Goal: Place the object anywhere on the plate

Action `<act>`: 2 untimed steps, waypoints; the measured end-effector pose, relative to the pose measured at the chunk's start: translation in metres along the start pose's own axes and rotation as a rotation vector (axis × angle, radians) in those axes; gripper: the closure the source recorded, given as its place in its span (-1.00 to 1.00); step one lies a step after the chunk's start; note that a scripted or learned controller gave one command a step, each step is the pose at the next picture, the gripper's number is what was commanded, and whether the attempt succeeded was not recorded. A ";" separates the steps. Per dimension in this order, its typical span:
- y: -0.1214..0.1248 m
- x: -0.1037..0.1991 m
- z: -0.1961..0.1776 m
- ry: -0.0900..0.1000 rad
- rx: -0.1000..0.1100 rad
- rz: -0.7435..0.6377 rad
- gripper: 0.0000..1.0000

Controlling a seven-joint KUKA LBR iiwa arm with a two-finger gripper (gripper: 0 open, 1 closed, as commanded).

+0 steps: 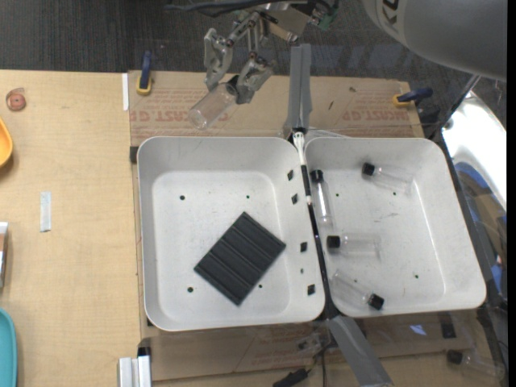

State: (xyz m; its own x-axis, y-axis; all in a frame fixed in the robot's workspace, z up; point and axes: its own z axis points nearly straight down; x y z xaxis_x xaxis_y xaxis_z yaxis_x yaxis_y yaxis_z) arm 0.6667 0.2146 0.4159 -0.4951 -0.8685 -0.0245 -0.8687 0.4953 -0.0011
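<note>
The plate (240, 258) is a dark ribbed rectangle lying at a slant on the floor of the left bin (161, 216). My gripper (230, 87) hangs beyond that bin's far rim, over the cardboard. Between its two fingers is a clear plastic tube (210, 110), which slants down and to the left out of the fingertips. The gripper is shut on this tube and is well away from the plate, toward the back.
In the right bin (451, 216) lie several clear tubes with black caps, such as one at the back (383, 176) and one at the front (360, 294). Another tube (320, 198) rests along the ridge between the bins. Clamps (145, 79) (407, 97) hold the cardboard.
</note>
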 end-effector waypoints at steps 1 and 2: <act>-0.002 0.000 -0.009 -0.005 0.000 0.005 1.00; -0.003 -0.001 -0.018 -0.011 0.001 0.009 1.00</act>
State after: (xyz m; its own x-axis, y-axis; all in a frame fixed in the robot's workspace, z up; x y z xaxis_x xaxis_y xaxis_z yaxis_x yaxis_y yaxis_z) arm 0.6697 0.2133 0.4339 -0.5030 -0.8636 -0.0357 -0.8641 0.5033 -0.0018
